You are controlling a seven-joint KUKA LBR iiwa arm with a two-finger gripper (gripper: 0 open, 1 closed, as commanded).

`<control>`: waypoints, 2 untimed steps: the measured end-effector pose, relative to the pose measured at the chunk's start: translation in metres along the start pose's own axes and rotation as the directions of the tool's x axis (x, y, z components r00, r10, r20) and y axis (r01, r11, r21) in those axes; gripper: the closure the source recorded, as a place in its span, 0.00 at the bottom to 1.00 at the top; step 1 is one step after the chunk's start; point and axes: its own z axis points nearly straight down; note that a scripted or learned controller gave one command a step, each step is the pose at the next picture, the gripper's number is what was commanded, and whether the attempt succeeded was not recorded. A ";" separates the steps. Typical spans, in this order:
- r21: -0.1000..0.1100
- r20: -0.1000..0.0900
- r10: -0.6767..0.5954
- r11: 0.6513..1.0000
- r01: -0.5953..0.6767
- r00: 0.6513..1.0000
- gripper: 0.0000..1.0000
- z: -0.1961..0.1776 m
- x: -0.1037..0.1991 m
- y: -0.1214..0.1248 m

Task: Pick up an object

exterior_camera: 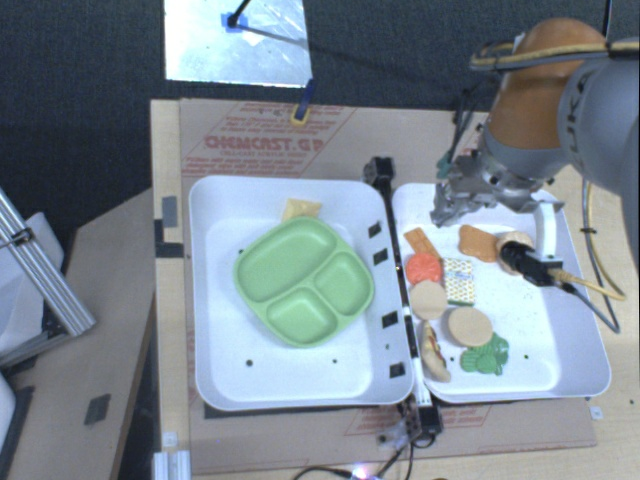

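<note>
Printed cardboard (265,140) lies on the bench (110,268) — a shiny sheet (238,28) beyond.

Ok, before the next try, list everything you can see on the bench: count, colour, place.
bins: 2, white, side by side on cardboard
plate: 1, green, three compartments, middle of left bin
wedge: 1, pale yellow, left bin, at the plate's far edge
strip: 1, orange, right bin, near its left wall
lump: 1, red-orange, just in front of the strip
square: 1, pale checked, right of the lump
discs: 2, tan, middle of right bin
leaf: 1, green, front of right bin
chunk: 1, brown-orange, far part of right bin
cardboard: 1, brown, under the bins
arm: 1, grey and orange, from the right
hand: 1, grey, over right bin's far left part
</note>
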 end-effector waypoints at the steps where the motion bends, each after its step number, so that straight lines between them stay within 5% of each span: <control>1: 0.000 -0.001 0.000 1.000 0.000 1.000 1.00 -0.014 0.045 -0.019; 2: 0.001 0.002 0.007 1.000 -0.007 1.000 1.00 0.007 0.042 -0.014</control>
